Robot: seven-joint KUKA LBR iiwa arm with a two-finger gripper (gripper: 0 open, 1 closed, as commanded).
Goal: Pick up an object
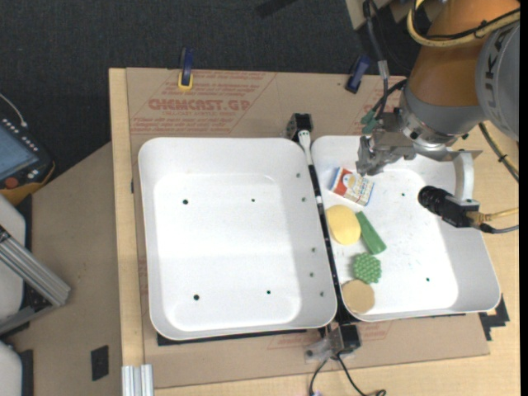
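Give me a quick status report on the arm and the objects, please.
Pincer low over right bin, above small printed packet. Nothing visibly held. Yellow piece, green stick, green knobbly piece, tan disc bunched nearby.

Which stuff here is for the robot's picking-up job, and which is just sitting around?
For the job:
pincer
small printed box
yellow lemon-like thing
green stick
green bumpy ball
tan round thing
right bin

Just sitting around:
left bin
blue clamps
cardboard sheet
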